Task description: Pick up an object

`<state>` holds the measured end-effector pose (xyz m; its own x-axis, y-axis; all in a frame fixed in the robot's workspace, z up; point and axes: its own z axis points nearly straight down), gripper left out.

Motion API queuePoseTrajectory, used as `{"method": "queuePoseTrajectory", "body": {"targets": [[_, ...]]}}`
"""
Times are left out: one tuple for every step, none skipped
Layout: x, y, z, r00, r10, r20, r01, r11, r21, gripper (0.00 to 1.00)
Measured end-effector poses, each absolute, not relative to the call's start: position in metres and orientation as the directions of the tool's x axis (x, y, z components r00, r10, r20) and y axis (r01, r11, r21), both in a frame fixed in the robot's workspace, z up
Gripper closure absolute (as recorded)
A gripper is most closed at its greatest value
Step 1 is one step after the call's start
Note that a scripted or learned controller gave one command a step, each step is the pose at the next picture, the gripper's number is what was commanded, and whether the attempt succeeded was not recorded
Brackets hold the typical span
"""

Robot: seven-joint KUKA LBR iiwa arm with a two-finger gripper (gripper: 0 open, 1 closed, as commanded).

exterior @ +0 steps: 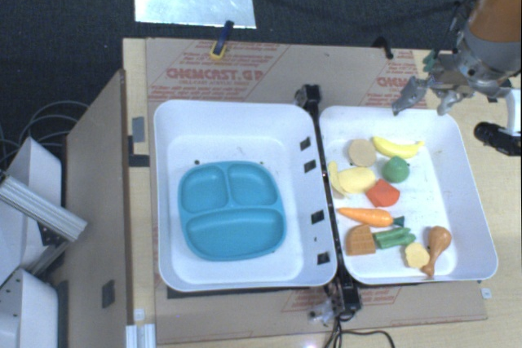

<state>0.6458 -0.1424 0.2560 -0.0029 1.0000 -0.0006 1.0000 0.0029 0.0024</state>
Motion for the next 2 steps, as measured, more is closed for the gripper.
{"method": "queuePoseTrajectory", "body": {"targets": [[0.638,-0.192,0.184,0.003,1.000,-0.001,1.000,-0.003,-0.004,0.00],[0.645,-0.202,0.078,-0.001,1.000,0.001,1.000,0.001,-0.004,0.00]]}}
